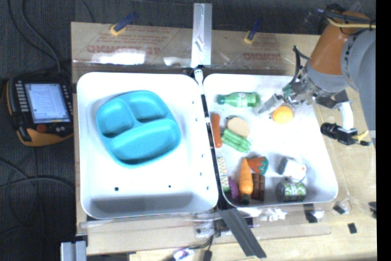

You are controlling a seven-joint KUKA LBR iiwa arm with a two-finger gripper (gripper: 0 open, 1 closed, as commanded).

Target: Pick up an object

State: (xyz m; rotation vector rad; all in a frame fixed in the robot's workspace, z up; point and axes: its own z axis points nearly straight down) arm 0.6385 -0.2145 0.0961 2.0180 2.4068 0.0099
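Note:
My gripper (285, 99) hangs over the upper right part of the right bin (324, 150), reaching in from the right. An orange fruit (281, 114) lies just below and touching or nearly touching its tip; I cannot tell whether it is held. A green bottle (238, 99) lies on its side to the gripper's left. Further down the bin lie a tan round piece (237, 126), a green pod-shaped toy (236, 142), a thin orange stick (215, 130), a carrot (245, 176), a green can (291, 191) and a small grey and white object (291, 166).
The left bin (91, 192) holds a blue divided plate (138, 126). A metal divider (202, 33) stands behind the seam between the bins. A handheld pendant (40, 108) lies left of the bench. The grey arm with its orange band (327, 49) fills the upper right.

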